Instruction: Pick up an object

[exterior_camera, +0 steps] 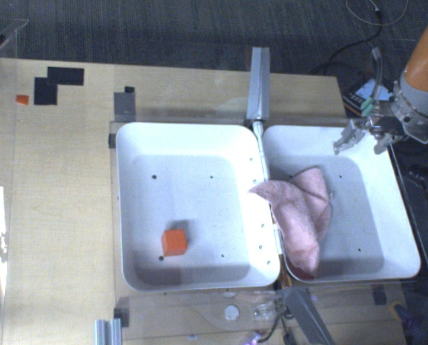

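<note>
Camera view shows a pink cloth crumpled in the right bin, one corner draped over the rim toward the left bin holding an orange block, while the gripper, fingers apart and holding nothing, hangs beyond the cloth's far right.

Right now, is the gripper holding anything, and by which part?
Nothing is held: the gripper hangs open above the right bin's back edge, apart from the pink cloth.

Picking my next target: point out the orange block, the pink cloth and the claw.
orange block [174, 242]: camera view, top face.
pink cloth [300, 214]: camera view, middle of the folds.
claw [362, 139]: camera view, midway between fingertips.
</note>
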Controlling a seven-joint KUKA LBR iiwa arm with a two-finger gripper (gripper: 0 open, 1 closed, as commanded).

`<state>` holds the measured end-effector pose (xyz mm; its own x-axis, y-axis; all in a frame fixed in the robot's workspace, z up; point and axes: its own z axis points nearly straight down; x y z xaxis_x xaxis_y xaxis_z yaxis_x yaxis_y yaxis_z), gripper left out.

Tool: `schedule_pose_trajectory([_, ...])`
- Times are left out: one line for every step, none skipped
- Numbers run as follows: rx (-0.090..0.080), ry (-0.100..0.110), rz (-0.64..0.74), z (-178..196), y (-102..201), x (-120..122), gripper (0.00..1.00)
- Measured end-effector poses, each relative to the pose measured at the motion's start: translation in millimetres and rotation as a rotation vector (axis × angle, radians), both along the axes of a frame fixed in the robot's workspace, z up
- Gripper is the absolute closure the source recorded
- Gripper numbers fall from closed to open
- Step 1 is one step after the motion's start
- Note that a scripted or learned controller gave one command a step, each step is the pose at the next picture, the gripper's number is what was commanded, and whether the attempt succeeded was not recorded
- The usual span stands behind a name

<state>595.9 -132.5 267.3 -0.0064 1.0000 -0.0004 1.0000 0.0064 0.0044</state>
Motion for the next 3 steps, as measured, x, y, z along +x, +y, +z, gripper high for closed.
schedule_pose_trajectory([0.0,-0.001,0.099,-168.7,18.2,-7.1,0.0])
schedule_pose_trajectory([-0.001,-0.009,0.1,-156.3,19.0,-4.5,1.0])
schedule_pose_trajectory([-0.002,-0.006,0.248,-71.4,57.0,23.5,1.0])
